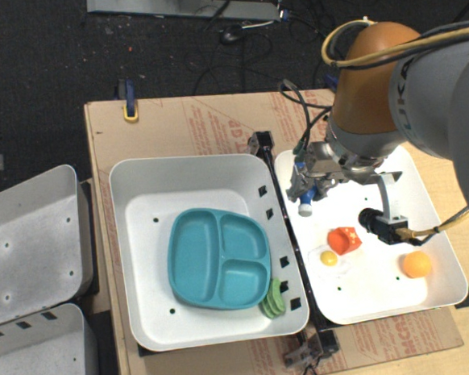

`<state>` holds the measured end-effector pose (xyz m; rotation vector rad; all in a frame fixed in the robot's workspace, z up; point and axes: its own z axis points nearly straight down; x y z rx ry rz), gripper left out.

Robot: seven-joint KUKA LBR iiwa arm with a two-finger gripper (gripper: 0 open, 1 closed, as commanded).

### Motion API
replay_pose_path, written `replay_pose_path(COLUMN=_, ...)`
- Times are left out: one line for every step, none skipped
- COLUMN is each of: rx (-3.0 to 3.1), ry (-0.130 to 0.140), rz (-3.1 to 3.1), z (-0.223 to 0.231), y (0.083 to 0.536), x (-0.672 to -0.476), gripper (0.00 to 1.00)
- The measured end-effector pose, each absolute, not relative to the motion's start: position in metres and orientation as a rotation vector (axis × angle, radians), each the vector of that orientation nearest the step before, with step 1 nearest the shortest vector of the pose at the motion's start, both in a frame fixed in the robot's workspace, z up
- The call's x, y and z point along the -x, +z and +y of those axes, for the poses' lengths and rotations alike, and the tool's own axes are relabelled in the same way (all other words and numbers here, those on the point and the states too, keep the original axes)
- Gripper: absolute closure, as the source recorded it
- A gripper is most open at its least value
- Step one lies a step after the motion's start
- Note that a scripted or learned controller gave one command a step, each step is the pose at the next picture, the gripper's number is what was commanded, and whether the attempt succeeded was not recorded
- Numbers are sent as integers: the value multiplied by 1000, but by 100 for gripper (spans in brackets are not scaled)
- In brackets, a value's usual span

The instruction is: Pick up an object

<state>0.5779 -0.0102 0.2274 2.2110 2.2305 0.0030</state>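
1. Camera view is showing the gripper (pixel 304 195) hanging over the right bin (pixel 437 292)'s upper left; whether it's clenched, I cannot tell.
2. Arm (pixel 388 89) is reaching in from the right, wrist pointing down.
3. Red object (pixel 344 239), yellow ball (pixel 329 258) and orange ball (pixel 417 264) are lying loose below the gripper.

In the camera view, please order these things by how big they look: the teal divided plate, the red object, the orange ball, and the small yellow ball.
Largest to smallest:
1. teal divided plate, by far
2. red object and orange ball, which look about alike, so I do not rank them
3. small yellow ball
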Motion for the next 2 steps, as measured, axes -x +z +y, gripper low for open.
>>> replay_pose_path(rx=-2211, ry=5, rz=2231, z=48, y=226, x=-605, gripper=100)
replay_pose_path(rx=-2212, ry=6, rz=2230, z=95, y=238, x=-620, gripper=100)
